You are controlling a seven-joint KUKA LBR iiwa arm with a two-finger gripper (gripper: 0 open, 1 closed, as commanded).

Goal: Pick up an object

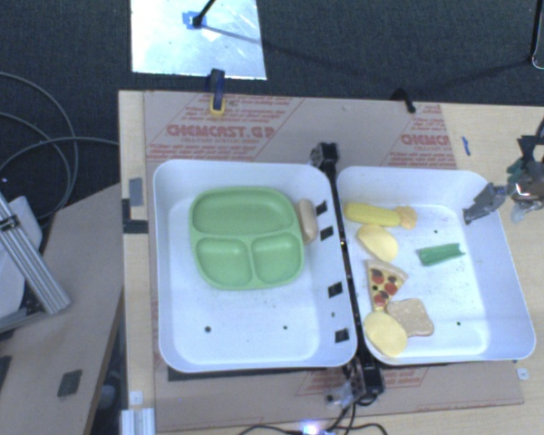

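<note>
Camera view: my pincer [490,203] sits over the right bin's [508,284] far right rim, grip state unclear to me, nothing held. Nearest thing is the green strip [440,254]; it's flat, so I risk pinching air or striking the rim.

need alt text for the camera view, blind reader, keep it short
Two shallow white bins sit side by side on a bench: the left bin holds a green divided plate with a tan piece at its right edge. The right bin holds toy food: corn, a pizza slice, a green strip. The gripper hovers at its upper right edge.
</note>
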